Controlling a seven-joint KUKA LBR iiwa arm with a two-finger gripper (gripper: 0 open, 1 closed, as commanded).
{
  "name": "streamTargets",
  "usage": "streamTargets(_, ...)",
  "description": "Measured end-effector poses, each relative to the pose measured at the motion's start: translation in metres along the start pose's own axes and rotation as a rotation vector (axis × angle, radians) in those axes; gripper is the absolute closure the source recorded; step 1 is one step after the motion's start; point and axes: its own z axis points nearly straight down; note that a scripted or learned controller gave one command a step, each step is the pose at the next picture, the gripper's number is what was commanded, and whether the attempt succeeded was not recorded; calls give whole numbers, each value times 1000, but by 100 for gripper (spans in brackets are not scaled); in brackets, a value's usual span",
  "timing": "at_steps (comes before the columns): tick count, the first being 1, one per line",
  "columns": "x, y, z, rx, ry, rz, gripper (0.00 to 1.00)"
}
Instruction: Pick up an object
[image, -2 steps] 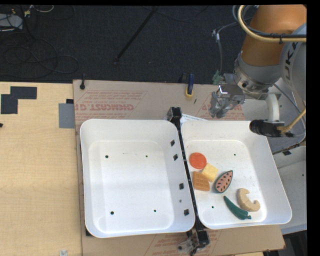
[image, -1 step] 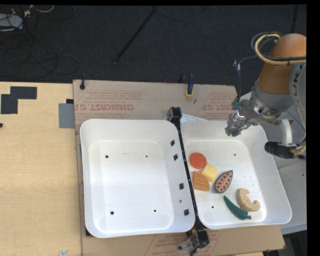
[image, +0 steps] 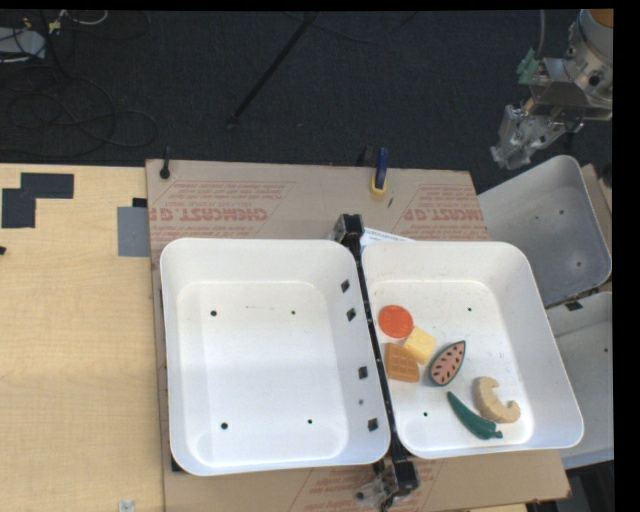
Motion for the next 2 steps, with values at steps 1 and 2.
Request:
streamTargets(1,-46,-21,114,29,2,9,100)
streamTargets(2,-48,0,7,7,-1,1,100)
